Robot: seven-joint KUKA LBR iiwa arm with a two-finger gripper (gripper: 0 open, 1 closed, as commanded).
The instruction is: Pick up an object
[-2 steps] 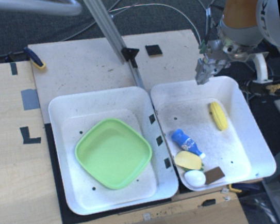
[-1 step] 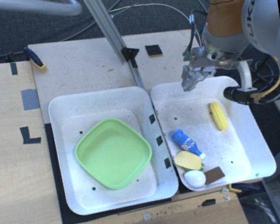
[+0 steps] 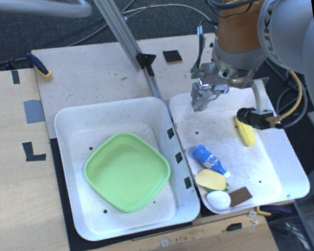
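Objects for picking lie in the right bin [image 3: 282, 182], lower right of the frame: a blue bottle [image 3: 208, 159] at centre, a yellow piece [image 3: 210, 179] just below it, a white egg-like item [image 3: 218, 200] and a brown block [image 3: 240, 196] at the bin's lower edge, and a banana [image 3: 245, 131] toward the right wall. A green plate [image 3: 127, 171] sits alone in the left bin [image 3: 69, 141].

The gripper [image 3: 201, 101] hangs over the upper left corner of the right bin, well apart from every object. Its fingers look nearly together and nothing is seen between them, though the slanted view leaves the exact gap hard to judge.

The risk from here, judging by the layout: a straight descent would meet bare floor close to the dividing wall, closing on nothing or catching the rim. The bottle, yellow piece and egg crowd together, so a grasp there could push neighbours aside or pinch two at once. The rounded bottle may roll out of a shallow grip.
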